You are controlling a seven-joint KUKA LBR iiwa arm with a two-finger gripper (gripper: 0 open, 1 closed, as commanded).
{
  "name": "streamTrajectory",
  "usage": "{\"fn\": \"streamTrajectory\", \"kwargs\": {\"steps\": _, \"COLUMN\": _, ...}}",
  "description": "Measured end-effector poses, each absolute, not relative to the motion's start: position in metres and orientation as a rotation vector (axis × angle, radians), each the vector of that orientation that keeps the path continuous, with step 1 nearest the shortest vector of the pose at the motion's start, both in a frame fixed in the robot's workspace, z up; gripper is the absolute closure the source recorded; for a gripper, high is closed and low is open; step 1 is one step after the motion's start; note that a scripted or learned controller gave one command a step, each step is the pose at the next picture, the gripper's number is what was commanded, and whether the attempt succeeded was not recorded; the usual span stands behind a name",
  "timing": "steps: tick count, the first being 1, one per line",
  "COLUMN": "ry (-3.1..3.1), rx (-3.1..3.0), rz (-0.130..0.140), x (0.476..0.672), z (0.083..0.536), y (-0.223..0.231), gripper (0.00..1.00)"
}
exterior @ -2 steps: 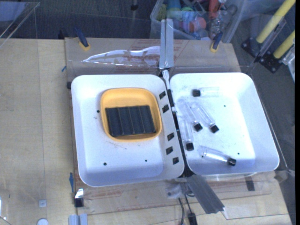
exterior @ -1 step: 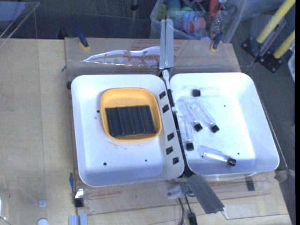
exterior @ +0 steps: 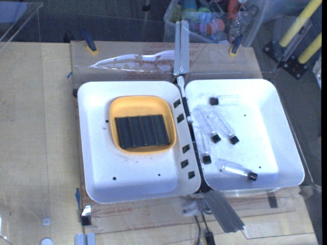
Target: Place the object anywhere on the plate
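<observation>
Two bins [exterior: 92, 137]: plate [exterior: 118, 110] holding dark block [exterior: 142, 131]; clear vials [exterior: 217, 129].

wooden bench [exterior: 36, 137], clear toy crate [exterior: 219, 9]

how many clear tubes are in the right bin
5, possibly more, being transparent: one near the top, three clustered left of centre, one near the bottom.
</observation>
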State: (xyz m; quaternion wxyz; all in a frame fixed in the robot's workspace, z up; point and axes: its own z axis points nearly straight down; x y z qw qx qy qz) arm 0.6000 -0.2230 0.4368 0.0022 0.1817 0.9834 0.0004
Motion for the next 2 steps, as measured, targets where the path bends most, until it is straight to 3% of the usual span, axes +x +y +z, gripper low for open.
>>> {"fn": "streamTrajectory", "kwargs": {"steps": 1, "ry": 3.132, "rx": 0.07, "rz": -0.001, "x": 0.608, "z": 0.436, "y": -0.223, "gripper": 1.0}}
{"fn": "streamTrajectory", "kwargs": {"steps": 2, "ry": 3.108, "rx": -0.418, "rz": 0.001, "x": 0.631, "z": 0.386, "y": -0.222, "gripper": 1.0}}
